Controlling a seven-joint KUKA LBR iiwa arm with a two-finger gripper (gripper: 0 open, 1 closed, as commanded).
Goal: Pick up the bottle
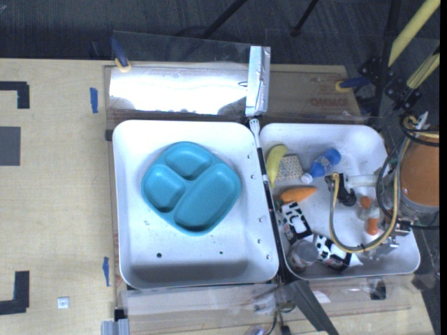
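No readable text showing anywhere; reddish print is sitting on the cardboard point(318, 93) behind the right bin point(363, 139), too blurred to make out any letters.

A blue plastic divided plate point(191, 185) with three compartments lies in the middle of the left white bin point(133, 257). In the right white bin point(408, 260), a yellow banana point(274, 160), an orange carrot point(298, 195) and a black-and-white patterned item point(330, 252) lie among clutter.
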